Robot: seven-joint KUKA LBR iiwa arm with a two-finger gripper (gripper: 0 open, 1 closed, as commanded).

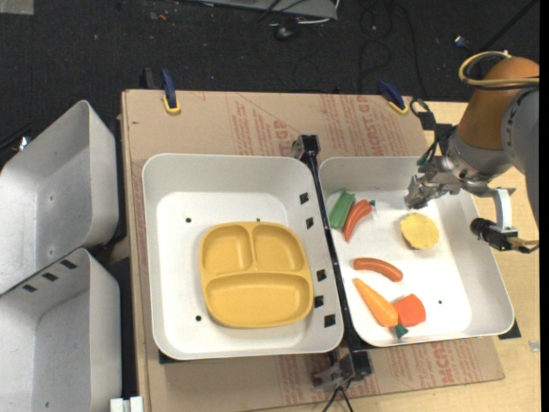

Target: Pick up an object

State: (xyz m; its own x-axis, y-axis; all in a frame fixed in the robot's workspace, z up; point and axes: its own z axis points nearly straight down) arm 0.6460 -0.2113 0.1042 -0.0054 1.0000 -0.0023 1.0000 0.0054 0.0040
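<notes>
My pincer [419,194] hangs over the right bin's [480,316] far side; can't tell its state. Nearest target: yellow round piece [419,231], just below it. Risks: I'm off-centre, so it may skid; the bin wall is close. Further left: one green piece [341,207], one red pepper [358,217]. Further down: one sausage [378,269], one carrot [377,303], one orange-red piece [411,310]. Left bin [163,230]: one yellow tray [256,274].

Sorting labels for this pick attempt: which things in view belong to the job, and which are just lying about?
Job:
grey two-finger gripper
round yellow toy food
red toy sausage
orange toy carrot
green toy pepper
red toy chilli
orange-red toy block

Lying about:
yellow divided plastic tray
</notes>
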